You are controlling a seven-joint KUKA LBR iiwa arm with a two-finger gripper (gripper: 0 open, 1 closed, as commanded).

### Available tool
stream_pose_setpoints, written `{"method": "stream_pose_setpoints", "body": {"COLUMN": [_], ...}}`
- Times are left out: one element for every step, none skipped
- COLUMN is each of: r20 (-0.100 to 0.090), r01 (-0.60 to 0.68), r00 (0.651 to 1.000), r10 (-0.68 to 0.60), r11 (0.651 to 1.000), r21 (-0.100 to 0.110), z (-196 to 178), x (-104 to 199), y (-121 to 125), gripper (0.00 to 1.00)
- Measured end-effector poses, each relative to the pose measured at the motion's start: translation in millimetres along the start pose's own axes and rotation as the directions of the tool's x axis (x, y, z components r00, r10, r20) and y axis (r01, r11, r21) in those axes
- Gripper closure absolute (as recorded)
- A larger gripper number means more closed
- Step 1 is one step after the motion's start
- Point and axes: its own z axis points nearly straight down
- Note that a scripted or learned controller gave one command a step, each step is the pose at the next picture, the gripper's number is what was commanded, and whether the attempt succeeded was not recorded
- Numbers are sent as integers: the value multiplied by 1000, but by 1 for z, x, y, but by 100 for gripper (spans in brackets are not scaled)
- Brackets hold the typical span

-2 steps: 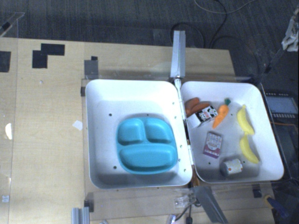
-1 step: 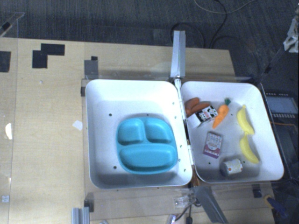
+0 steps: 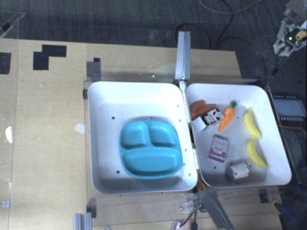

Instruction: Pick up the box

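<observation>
box [image 3: 218, 148] flat in right bin [image 3: 273, 110]

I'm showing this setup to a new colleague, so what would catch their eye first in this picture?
Most likely the bright blue three-compartment plastic tray, lying alone in the left white bin. Next, the clutter in the right white bin: two yellow bananas, an orange carrot, and a small purple box lying flat near the middle.
</observation>
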Motion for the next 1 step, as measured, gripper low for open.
{"method": "stream_pose_setpoints", "body": {"r20": [1], "r01": [-39], "r00": [999], "r10": [39], "r11": [999], "r21": [-2], "z": [0], "x": [-37], "y": [41], "gripper": [100]}}
